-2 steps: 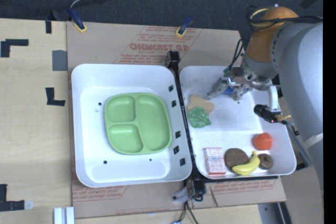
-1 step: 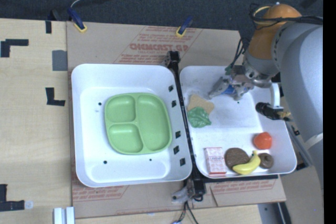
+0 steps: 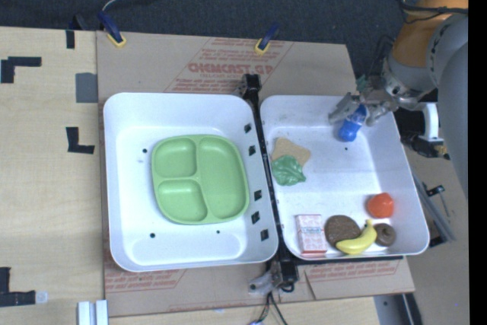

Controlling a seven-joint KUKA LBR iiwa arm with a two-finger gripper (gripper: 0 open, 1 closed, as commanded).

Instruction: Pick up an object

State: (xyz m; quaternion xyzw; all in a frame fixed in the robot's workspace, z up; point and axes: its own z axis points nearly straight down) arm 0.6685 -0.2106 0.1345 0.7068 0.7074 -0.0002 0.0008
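Two shallow white bins sit side by side on a cardboard sheet (image 3: 228,68) laid over the table (image 3: 46,164). The left bin (image 3: 125,114) holds a green divided plate (image 3: 200,179), lying flat near its middle. The right bin (image 3: 396,179) carries the loose things: a tan slice (image 3: 295,151) with a green leafy piece (image 3: 288,170) touching its lower edge, both near the bin's left wall; along the bottom edge, a small pink-and-white packet (image 3: 309,231), a brown round cookie (image 3: 341,227), a yellow banana (image 3: 359,240) and a brown ring-shaped piece (image 3: 385,233) close together; an orange-red piece (image 3: 380,205) just above them at the right.

The arm (image 3: 422,42) comes in at the upper right of the frame. Its hand (image 3: 356,115) hangs over the upper right part of the right bin, and a small blue object (image 3: 348,129) sits between its fingers (image 3: 340,109), which close narrowly about it. Whether the blue object is lifted or touching the bin floor cannot be told.
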